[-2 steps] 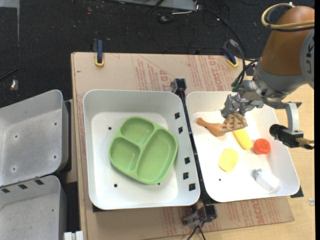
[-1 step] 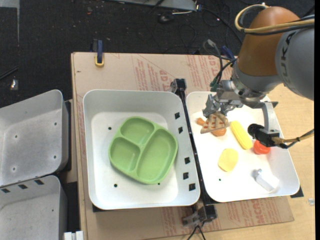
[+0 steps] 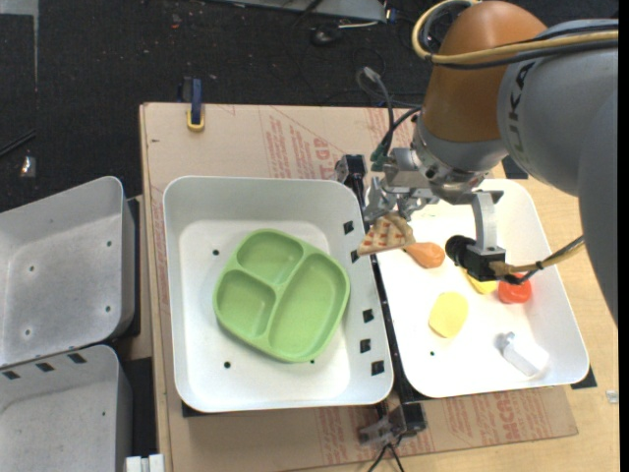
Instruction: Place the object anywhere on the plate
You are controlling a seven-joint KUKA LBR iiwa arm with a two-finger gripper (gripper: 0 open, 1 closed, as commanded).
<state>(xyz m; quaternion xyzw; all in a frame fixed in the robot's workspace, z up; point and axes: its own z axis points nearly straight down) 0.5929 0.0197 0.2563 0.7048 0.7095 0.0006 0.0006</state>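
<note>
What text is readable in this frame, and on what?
"KU": grey letters on the arm, upper right, cut off by the frame edge.
Red print on the cardboard sheet behind the bins: reversed and faint, not readable.
Red print on the cardboard's front edge, near: also reversed, not readable.
Green plate, white bins and the small items in the right bin: no text to be seen.

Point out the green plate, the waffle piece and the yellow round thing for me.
green plate [image 3: 282, 294], camera view, on its middle divider.
waffle piece [image 3: 386, 233], camera view, on its latticed face.
yellow round thing [image 3: 448, 315], camera view, on its top centre.
</note>
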